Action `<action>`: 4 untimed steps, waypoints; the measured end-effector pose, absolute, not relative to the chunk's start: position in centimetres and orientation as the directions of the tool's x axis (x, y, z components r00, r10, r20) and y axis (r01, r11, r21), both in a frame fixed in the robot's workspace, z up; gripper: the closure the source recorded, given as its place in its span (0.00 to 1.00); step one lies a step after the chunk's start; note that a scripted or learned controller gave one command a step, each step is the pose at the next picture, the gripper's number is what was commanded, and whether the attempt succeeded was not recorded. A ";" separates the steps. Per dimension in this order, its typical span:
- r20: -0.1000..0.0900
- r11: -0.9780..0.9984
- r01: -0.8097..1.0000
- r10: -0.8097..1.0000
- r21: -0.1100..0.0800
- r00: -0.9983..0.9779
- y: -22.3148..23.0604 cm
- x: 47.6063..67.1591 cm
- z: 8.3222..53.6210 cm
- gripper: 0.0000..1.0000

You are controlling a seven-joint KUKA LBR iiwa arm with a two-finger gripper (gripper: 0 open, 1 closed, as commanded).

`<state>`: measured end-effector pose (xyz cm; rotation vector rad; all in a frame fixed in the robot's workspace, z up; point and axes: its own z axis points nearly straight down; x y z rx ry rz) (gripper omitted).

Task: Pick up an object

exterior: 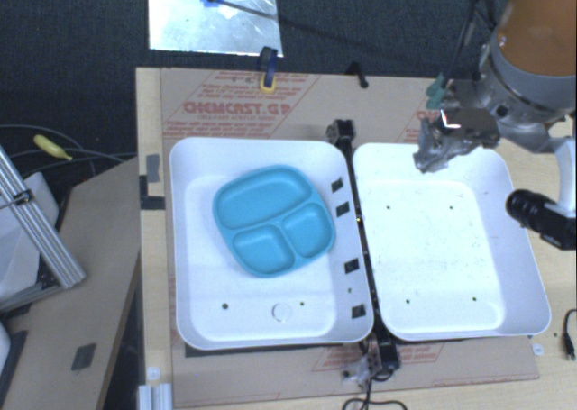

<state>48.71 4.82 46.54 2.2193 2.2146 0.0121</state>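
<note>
Pincer (435, 158) over right bin's (505, 309) far rim, nothing visibly held.

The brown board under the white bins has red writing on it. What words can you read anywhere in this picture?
"CHEMCAST GP": big red letters on the brown board, behind the left bin.
Smaller red print above and below those letters: too blurred to read.
Red print on the board's front edge, below the bins: too blurred to read.
Blue divided plate: no writing that I can see.

Grey arm (532, 84) with orange band, black cables, metallic tool (436, 158).
</note>
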 end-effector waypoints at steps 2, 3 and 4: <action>0.002 0.007 1.000 1.000 0.003 -0.007 11.4 48.7 41.1 1.00; 0.001 -0.004 1.000 1.000 0.010 0.004 5.3 48.7 48.0 1.00; 0.000 0.000 1.000 1.000 0.000 0.000 5.5 48.7 43.0 1.00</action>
